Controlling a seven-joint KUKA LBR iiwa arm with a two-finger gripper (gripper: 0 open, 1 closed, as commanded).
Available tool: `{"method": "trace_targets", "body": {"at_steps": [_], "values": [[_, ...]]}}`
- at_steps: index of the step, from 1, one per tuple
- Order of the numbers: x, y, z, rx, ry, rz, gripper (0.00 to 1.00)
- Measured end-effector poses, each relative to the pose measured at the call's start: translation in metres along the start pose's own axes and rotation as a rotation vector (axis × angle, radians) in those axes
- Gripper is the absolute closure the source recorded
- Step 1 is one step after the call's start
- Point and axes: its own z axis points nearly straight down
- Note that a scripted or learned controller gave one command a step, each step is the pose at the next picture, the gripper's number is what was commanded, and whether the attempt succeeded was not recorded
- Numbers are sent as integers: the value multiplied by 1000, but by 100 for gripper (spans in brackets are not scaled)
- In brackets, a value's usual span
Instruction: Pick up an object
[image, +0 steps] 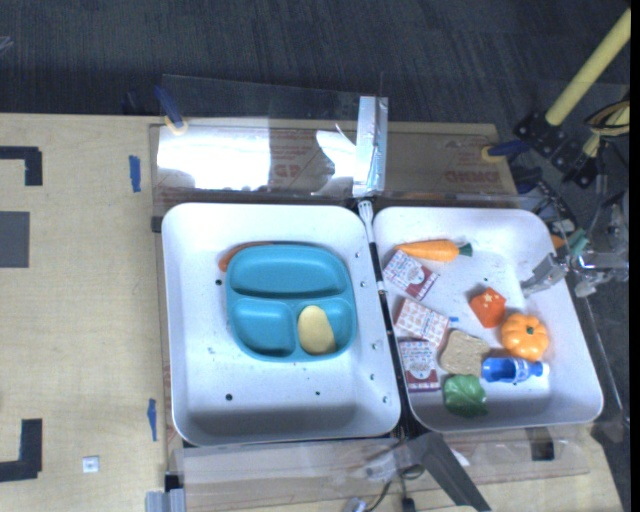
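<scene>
Green toy (464, 393), blue bottle (512, 371) and orange pumpkin (525, 336) crowd the right bin's (585, 395) five-o'clock corner, untouched — nothing is lifted yet. Farther back lie a red block (487, 306) and a carrot (432, 250) at eleven o'clock. Gripper (560, 265) hangs at the three-o'clock rim — jaw state cannot be told; the whole pick remains.

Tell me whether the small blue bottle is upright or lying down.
Lying down: the small blue bottle rests on its side in the right white bin.
</scene>
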Motion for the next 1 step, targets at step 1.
{"method": "trace_targets", "body": {"at_steps": [1], "values": [[14, 48, 96, 8, 3, 5, 0]]}}
